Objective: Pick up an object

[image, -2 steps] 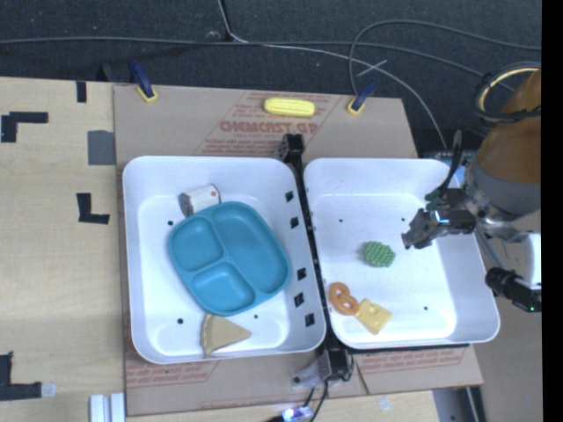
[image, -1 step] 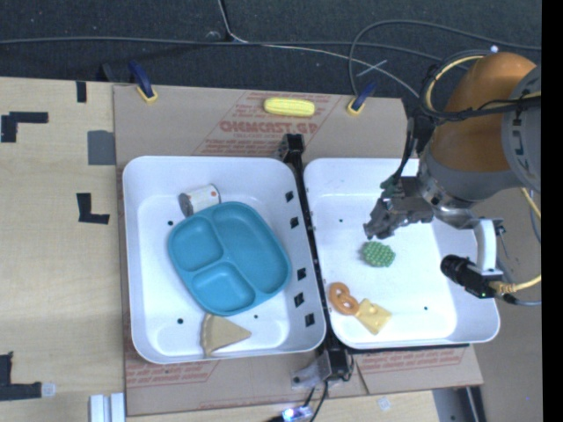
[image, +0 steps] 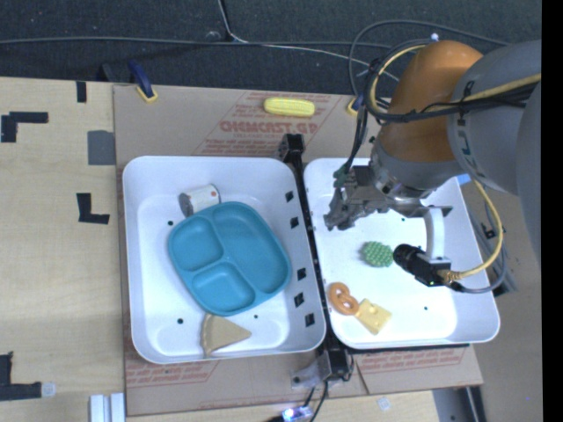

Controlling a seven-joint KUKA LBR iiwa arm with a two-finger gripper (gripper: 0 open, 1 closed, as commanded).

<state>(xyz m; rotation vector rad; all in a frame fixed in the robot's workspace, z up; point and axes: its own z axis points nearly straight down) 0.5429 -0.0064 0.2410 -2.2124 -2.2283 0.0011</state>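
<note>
Red print on the cardboard sheet (image: 255, 128) under the bins, reading roughly "CHEMGUARD" (faint, upside-down), smaller lines illegible

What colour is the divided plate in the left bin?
The divided plate is light blue, plain with no pattern, seen clearly in the camera view.

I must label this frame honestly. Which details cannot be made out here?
- Pincer, camera view: fingers dark and blurred; open or shut unclear.
- Right bin: upper part covered by the arm.
- Small cylinder beside the blue divided plate: too small to identify.
</note>
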